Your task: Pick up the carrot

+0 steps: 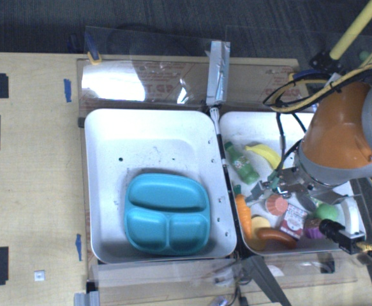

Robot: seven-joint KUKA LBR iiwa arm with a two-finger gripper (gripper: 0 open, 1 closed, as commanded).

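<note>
Carrot point(243, 214): orange, tapered, lying along right bin's point(231, 125) left wall. Gripper point(270, 190) near it; I cannot tell finger state.

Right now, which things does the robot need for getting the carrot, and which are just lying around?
For the job:
- carrot, by the right bin's left wall
- end effector, above the right bin

Just lying about:
- blue tray in the left bin
- banana
- green bottle
- hot dog

Two bins sit side by side. A tray point(168, 218) lies near in the left bin point(109, 132). The carrot point(244, 215) lies along the right bin's point(249, 123) left wall, a bottle point(240, 161) beyond it.
</note>
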